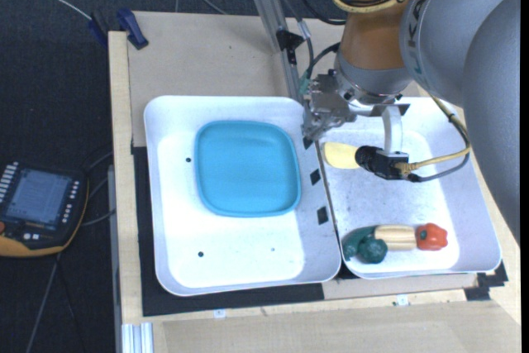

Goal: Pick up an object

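The claw (pixel 315 126) hangs over the far left corner of the right bin (pixel 463 202), close to the wall it shares with the left bin (pixel 165 202). Whether it is apart or together cannot be told from this slant, and nothing can be seen held in it.

The things on offer lie in the right bin. A pale yellow piece (pixel 337 155) lies just beside the claw, towards the bin's left wall. A green lump (pixel 364 247), a tan stick (pixel 396 237) and a red ball (pixel 431 236) lie in a row along the near edge, the green touching the stick. A blue plate (pixel 246 168) lies in the middle of the left bin.

This looks like the approach step, with no grasp made yet. The yellow piece seems the likeliest target. The next move calls for centring over it, clear of the bin wall, then going down and closing.
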